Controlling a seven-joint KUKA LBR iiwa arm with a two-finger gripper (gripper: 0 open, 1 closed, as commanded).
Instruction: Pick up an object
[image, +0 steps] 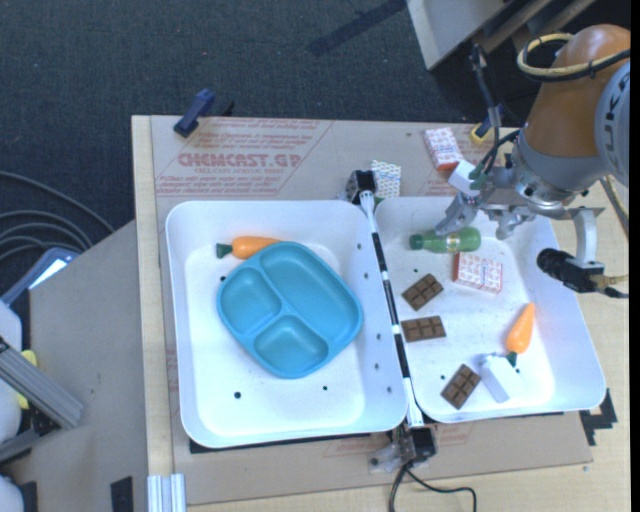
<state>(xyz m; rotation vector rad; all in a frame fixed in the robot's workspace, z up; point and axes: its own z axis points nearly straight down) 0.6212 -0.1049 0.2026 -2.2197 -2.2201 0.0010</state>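
the gripper (478, 212) stands over the far part of the right bin (572, 345), finger state not discernible, with the green bottle (446, 241) lying on its side just below and left, long axis running left-right across the bin floor.

The arm (575, 120) is a rounded grey body with a glossy orange band above the wrist and part of a dark letter on its right edge. Thin black and yellow cables loop around it. The gripper (480, 205) is pale grey metal with slim fingers.
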